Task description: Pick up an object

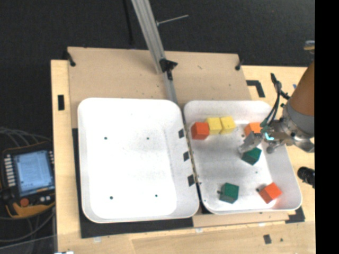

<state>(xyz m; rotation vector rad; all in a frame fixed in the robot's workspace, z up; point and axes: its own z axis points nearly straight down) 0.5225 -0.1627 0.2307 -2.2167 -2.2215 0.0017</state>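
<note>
In the right bin (212,155) lie several small blocks. A red block (199,130) and two yellow blocks (221,124) sit in a row near the bin's far left. An orange block (252,127) rests at the far right, partly behind the gripper. One green block (251,155) sits directly under the gripper (256,142), which hangs low over it at the bin's right side. A second green block (229,192) and an orange-red block (270,192) lie near the front edge.
The left bin (132,157) stands beside the right one. A metal pole (151,33) slants up from the bench behind the bins. A handheld pendant (29,173) lies off the bench at the left.
</note>
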